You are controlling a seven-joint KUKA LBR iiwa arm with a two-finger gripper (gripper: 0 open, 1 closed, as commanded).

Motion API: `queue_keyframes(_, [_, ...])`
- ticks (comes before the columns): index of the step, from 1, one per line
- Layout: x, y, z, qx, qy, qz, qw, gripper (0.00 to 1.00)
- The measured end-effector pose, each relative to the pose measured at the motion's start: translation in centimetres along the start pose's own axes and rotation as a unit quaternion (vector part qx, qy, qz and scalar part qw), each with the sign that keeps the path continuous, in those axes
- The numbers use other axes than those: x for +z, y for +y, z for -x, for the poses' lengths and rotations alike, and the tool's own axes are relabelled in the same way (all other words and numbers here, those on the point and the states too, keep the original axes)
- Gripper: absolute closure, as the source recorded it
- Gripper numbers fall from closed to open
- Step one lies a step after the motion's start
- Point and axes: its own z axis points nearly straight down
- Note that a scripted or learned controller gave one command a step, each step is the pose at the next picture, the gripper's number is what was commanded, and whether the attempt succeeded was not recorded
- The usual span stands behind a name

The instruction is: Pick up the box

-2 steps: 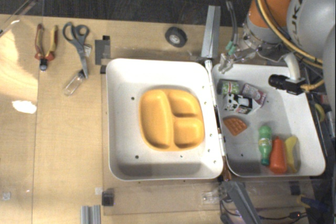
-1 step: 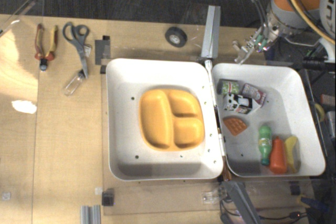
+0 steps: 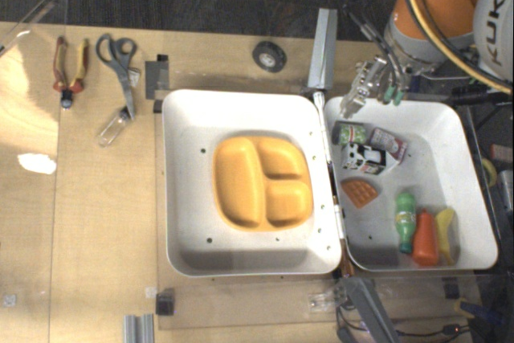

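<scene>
Glossy yellow plastic tray (image 3: 261, 181); smooth white bins (image 3: 241, 104); matt wood bench (image 3: 88, 237).

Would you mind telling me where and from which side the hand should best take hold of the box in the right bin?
Probably from straight above, across the narrower sides of the box, which lies flat near the right bin's upper left. A small pouch crowds its upper right and the green can its upper left, so closing on the freer edges looks safest. The hand hovers above the bin's rim.
</scene>
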Motion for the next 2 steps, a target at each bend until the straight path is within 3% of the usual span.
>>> queue_keyframes(1, [-0.3,-0.6,-3.6,0.174,0.000,0.000,0.9848,1.00])
queue_keyframes(2, [-4.7,1.2,-9.9,0.149,-0.001,0.001,0.9889,1.00])
